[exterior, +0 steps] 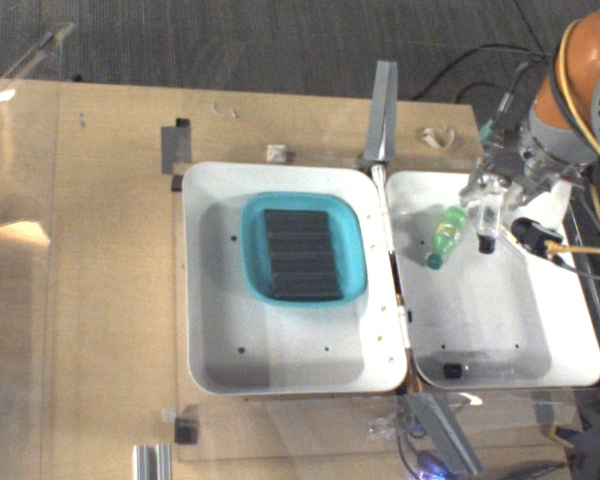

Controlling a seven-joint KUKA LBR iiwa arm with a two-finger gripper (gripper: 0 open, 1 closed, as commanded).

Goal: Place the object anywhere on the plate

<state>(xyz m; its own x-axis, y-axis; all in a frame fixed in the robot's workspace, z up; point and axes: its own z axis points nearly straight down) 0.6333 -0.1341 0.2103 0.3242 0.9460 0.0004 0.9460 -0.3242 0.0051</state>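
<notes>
Gripper (488,223) of the grey arm (540,148) hangs over the upper part of the right bin (570,358), its translucent fingers pointing down toward the white floor; how far apart they stand cannot be told from this slanted overhead view, and nothing is seen between them.

Just to the gripper's left, close but apart from it, lies the object (443,236), a small green bottle-like piece resting on its side on the bin floor, its darker end angled down and away from the gripper. It lies loose and unheld (no finger touches it), which suggests the pick has not yet been made.

Well to the gripper's left, across the ridge where the two bins meet, sits the plate (352,230): a teal, rounded-square dish flat in the middle of the left bin (210,338), with a dark ribbed insert (302,255) covering most of its centre. Set flat and central as it is, it offers a wide landing area, and the task allows any spot on it.

By these signs the work stands at its opening step. The gripper would likely need to shift slightly left and line up over the object's body before closing, since the piece lies at a slant and looks round enough to roll away from a glancing touch. Both bins rest side by side on the wooden table (80,268), with cables (570,253) trailing just to the gripper's right.
</notes>
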